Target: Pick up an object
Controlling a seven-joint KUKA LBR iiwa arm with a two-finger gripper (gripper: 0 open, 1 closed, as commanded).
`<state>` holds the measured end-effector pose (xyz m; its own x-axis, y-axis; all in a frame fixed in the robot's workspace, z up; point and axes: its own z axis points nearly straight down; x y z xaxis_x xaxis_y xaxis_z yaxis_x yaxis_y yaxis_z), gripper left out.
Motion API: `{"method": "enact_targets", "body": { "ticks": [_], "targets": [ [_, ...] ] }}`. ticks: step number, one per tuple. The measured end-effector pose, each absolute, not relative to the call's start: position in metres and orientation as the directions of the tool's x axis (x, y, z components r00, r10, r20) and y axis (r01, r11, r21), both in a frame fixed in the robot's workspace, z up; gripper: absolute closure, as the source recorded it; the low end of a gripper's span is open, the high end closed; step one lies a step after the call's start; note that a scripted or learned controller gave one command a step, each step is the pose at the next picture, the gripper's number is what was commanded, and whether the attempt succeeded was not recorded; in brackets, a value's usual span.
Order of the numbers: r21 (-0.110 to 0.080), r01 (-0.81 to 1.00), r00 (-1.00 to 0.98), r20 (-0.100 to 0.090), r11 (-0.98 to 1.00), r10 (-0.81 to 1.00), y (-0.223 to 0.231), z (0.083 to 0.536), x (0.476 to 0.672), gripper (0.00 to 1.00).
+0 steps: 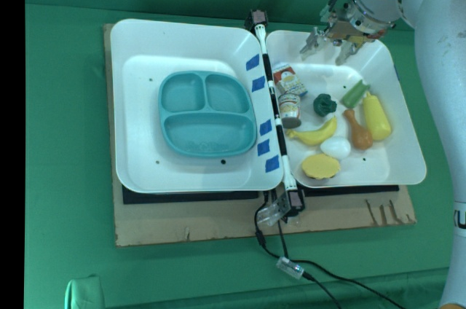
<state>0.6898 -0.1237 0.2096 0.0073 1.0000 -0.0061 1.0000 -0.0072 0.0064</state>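
In the right bin [408, 154], the banana [314, 133] lies with its long axis running from lower left up to the right, well apart from and below the gripper [325, 47], which hovers over the bin's far edge, fingers spread wide and holding nothing.

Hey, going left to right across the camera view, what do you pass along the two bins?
Teal divided plate → blue tape squares → small can → banana → broccoli → drumstick → yellow corn.
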Motion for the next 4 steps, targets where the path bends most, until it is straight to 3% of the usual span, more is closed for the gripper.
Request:
{"method": "enact_targets", "body": {
  "ticks": [1, 4],
  "targets": [
    [-0.014, 1.000, 0.004, -0.015, -0.004, 1.000, -0.1131, 0.1950, 0.6992, 0.00],
    [-0.021, 1.000, 0.008, -0.018, -0.009, 1.000, -0.1082, 0.1894, 0.6975, 0.00]
  ]
}}
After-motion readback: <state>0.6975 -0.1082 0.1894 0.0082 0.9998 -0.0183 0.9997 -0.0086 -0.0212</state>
